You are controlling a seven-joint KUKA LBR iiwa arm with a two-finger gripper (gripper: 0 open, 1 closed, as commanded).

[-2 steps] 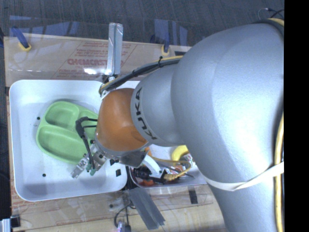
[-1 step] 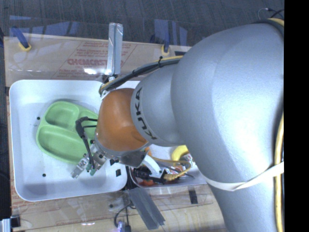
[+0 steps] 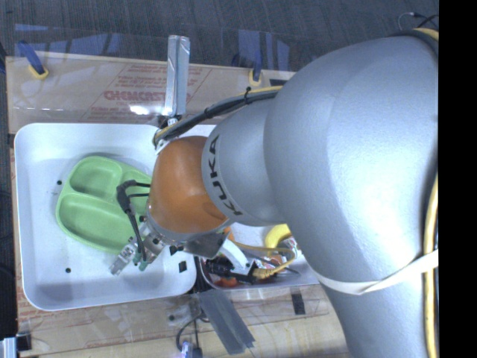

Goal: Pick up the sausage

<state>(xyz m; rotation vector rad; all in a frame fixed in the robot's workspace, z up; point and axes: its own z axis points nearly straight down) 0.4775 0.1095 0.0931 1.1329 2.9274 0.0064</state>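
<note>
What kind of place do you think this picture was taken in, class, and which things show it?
Probably a robotics lab or test bench: a large grey arm reaches over a shallow white bin holding a green plastic tray, on a board above carpeted floor.

We see the counter point(image 3: 112, 323) carrying 2 white bins: the left bin point(image 3: 37, 222) and right bin point(image 3: 298, 271), side by side.

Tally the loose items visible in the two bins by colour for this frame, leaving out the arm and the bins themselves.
Green: 1, a divided green dish in the left bin
Yellow: 1, a yellow piece beside the arm
Red and orange: 1, a partly hidden cluster under the arm
Total: 3 visible
</note>
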